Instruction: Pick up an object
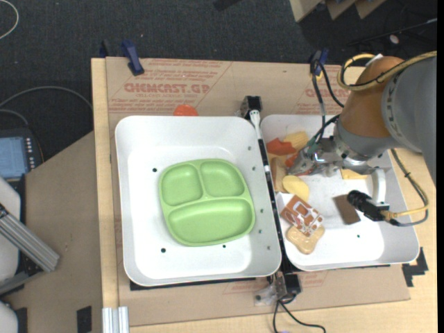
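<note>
Several small food-like items sit in the right bin [388, 252]; the left bin [135, 186] holds just a green divided plate [206, 201]. My arm [388, 109] reaches in from the right and hangs over the far part of the right bin, with the gripper [313, 159] low among the pieces there. I cannot tell if the pincer is apart or together, the wrist body blocks it, and I see nothing clamped in it.

Nearest candidates: a red piece [279, 146] and a yellow piece [298, 139], just beside the gripper on its far-left side. A pale yellow lump [296, 185] lies just nearer the camera than the tip, long axis roughly across the bin. A red-and-white wrapped thing [303, 214] and a tan cookie shape [304, 238] are further toward the near edge. A dark brown block [346, 209] sits to the right of those.

My call: the red and yellow pair is closest, a short shift toward the bin divider.
</note>
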You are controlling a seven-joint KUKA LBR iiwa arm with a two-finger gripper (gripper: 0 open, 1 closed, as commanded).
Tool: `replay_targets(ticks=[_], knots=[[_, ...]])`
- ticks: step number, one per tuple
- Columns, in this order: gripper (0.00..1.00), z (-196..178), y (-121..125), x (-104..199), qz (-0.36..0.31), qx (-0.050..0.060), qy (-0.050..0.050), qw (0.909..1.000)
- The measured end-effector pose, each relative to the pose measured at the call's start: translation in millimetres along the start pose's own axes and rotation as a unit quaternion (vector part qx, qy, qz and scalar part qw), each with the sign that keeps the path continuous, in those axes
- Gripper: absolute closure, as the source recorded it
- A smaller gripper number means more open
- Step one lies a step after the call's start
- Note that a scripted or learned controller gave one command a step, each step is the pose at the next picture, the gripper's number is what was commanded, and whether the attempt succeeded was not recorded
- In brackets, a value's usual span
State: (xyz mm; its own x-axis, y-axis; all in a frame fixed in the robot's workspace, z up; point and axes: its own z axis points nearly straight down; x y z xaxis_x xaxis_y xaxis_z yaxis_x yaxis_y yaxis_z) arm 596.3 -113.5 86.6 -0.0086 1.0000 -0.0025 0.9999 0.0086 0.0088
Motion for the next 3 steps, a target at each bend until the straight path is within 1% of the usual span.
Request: replay_targets(ticks=[1,2,3], knots=[[0.00,1.7,71.5,18.4,0.001,0.007,-0.001,1.0000],[1.00,-8.1,70.0,18.0,0.004,0.006,0.000,1.0000],[1.00,-103.6,11.9,91.8,0.001,0.005,0.003,1.0000]])
